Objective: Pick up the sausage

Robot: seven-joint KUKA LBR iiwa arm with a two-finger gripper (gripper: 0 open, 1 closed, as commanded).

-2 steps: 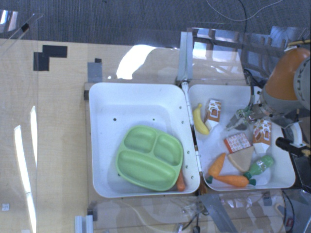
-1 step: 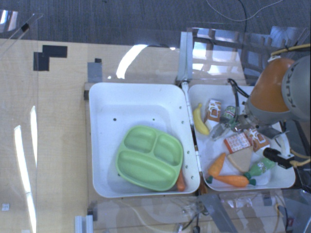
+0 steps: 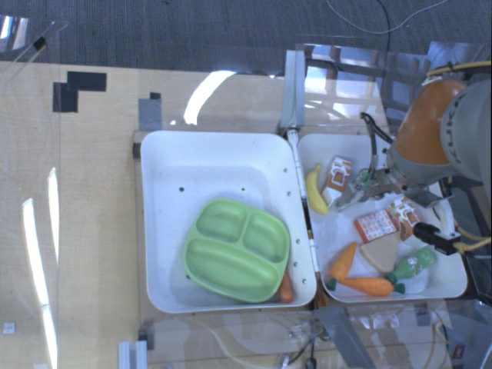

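The gripper [image 3: 358, 191] hangs low in the right bin [image 3: 342, 146], grey metal at the end of the arm with its orange band; from this slant I cannot tell whether it is wide or narrow, and nothing is seen held in it. The sausage [image 3: 286, 287] is well apart from it, in the left bin [image 3: 157, 206], at that bin's near right corner. It is 1 short, rounded, reddish-orange stick lying against the bin wall, touching the edge of the green plate [image 3: 237, 250], which seems to cover part of it. Just beside the gripper lie 1 yellow banana [image 3: 314, 191], curved and smooth, along the bin's left wall, and 1 small orange-and-white packet [image 3: 337, 174]. A little further out are 2 more printed packets: a red-and-white one [image 3: 374, 225], flat and squarish, and a reddish one [image 3: 404, 214] partly under the arm. Next to these is 1 tan wedge [image 3: 382, 254] with flat faces, and beyond it 1 green bottle [image 3: 412, 265] lying on its side. There are 2 carrots, both bright orange and tapered: 1 [image 3: 344, 260] tilted, 1 [image 3: 364, 285] lying along the near wall with a green tip. The 2 bins are shallow white plastic with rounded corners, side by side on the pale wood-grain table [image 3: 77, 206]. The plate is matte plastic, rounded, with 3 compartments.
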